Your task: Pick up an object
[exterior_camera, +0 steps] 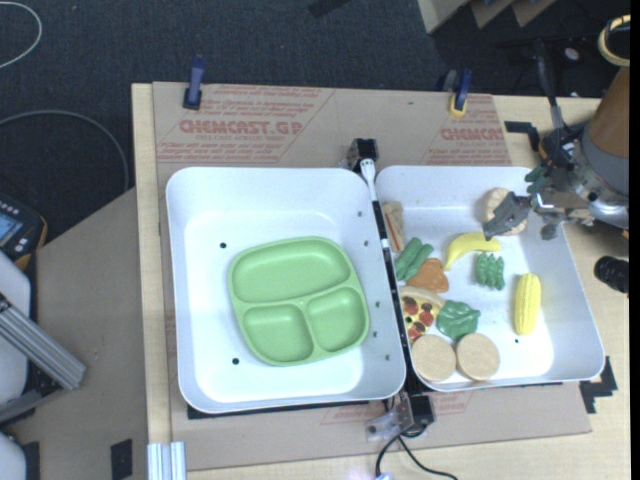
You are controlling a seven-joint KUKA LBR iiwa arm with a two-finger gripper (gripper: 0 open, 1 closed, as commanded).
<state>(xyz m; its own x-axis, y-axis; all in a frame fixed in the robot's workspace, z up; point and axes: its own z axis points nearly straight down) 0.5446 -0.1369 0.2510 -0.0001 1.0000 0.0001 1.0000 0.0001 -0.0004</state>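
1. Hovering over the right shallow white bin [580, 298], the two-finger gripper [521, 217] has its fingers spread apart, holding nothing.
2. The small yellow plastic banana [466, 247] lies just below; likely light, rigid, slippery.
3. Grip across its curved middle.

I'm running a robotics lab bench: board [300, 128] clamped down by blue clamps [194, 83], cables [30, 28] trailing over dark carpet [80, 58].

My counter [300, 118] carries printed brown board, held at its far edge by a blue clamp [193, 85] and a yellow-blue clamp [459, 93]. Dark carpet [150, 18] lies beyond.
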